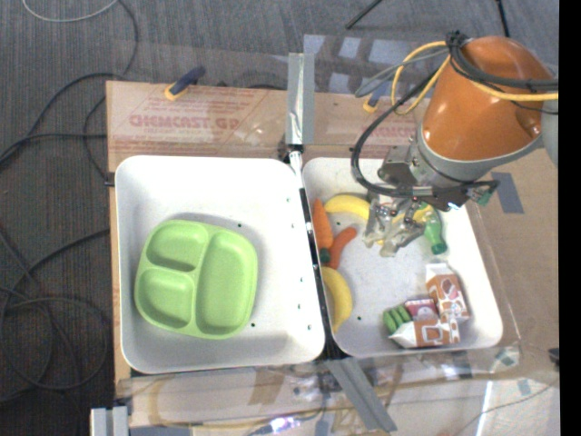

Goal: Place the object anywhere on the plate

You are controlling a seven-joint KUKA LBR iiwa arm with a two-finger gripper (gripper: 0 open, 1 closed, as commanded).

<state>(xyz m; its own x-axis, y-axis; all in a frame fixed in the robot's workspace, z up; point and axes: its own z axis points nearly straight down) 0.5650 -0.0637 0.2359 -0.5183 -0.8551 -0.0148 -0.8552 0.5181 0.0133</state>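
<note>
A light green divided plate (197,278) lies in the left bin (154,175). My gripper (392,232) hangs over the middle of the right bin (481,284), under the orange band of the arm. Just left of it lie a yellow banana (348,207), two orange carrots (321,226) and a second banana (338,296). A small green item (437,234) lies just right of the gripper. I see nothing clearly between the fingers.
A carton with an orange and white print (434,314) and a green piece (397,318) lie in the right bin's front corner. A raised rim (309,243) divides the two bins. Cables run across the floor at the left and back.
</note>
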